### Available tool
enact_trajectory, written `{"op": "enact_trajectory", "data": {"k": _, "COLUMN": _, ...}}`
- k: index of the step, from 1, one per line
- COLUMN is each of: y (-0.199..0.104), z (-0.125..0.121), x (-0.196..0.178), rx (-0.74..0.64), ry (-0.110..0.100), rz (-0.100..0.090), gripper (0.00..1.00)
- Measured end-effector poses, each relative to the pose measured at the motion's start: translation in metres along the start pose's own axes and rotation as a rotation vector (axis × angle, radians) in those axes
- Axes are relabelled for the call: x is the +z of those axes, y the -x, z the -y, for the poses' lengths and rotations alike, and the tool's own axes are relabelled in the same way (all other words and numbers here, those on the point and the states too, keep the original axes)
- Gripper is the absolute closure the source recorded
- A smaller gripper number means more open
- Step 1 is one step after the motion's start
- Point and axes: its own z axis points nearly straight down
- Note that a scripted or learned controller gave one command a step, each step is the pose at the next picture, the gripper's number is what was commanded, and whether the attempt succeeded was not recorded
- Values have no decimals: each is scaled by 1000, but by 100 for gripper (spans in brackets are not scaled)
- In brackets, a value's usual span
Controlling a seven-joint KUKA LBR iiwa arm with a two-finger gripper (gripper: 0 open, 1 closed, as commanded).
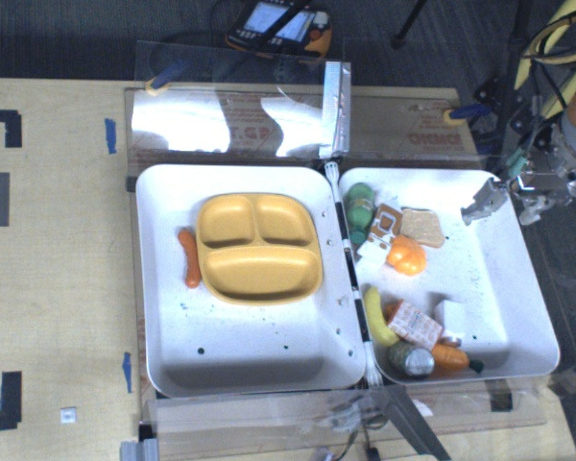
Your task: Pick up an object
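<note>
The right bin [504, 286] holds a green vegetable [360, 207], a brown-and-white packet [385, 224], a slice of bread [422, 227], an orange fruit [406, 255], a banana [376, 317], a printed snack packet [418, 325], a white block [451, 313], a can [413, 361] and a carrot [448, 356]. My gripper [507, 205] hangs over the bin's upper right edge, to the right of the bread. It is open, with nothing between its fingers.
The left bin [163, 334] carries a yellow divided plate [259, 245] with an orange sausage-like piece [189, 257] beside it on the left. A clear plastic panel [230, 113] stands behind the bins. Cables and the arm's wrist crowd the far right.
</note>
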Motion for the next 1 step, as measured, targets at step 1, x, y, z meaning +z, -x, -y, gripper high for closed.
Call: {"op": "enact_trajectory", "data": {"k": 1, "y": -19, "z": -23, "x": 147, "rx": -50, "ry": 21, "rz": 5, "gripper": 0}}
